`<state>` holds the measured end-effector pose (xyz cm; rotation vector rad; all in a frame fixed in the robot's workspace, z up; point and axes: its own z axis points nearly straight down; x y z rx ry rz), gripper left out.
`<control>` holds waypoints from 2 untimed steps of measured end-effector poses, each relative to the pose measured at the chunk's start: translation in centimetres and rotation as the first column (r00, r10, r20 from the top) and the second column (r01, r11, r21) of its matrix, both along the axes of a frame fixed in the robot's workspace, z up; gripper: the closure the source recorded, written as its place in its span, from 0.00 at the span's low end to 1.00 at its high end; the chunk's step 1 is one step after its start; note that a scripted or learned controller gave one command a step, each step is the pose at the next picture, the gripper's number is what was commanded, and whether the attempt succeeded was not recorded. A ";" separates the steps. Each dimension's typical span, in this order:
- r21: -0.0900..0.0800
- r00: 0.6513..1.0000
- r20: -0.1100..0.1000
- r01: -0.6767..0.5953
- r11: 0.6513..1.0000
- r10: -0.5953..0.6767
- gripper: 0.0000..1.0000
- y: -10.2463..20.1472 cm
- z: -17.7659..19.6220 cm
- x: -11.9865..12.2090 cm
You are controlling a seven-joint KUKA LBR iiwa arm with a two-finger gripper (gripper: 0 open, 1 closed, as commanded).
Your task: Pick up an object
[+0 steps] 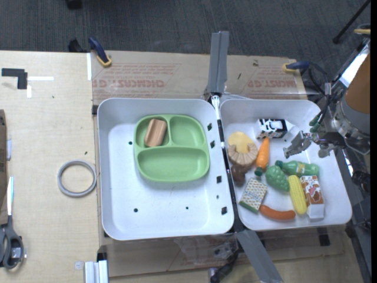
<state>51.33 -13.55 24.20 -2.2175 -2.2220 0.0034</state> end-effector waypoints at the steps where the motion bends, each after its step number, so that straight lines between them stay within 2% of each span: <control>1: 0.001 0.985 0.000 -0.174 0.985 0.174 0.00 4.1 -10.7 -3.6; 2: 0.000 0.988 0.001 -0.155 0.988 0.155 0.00 3.2 -15.1 0.2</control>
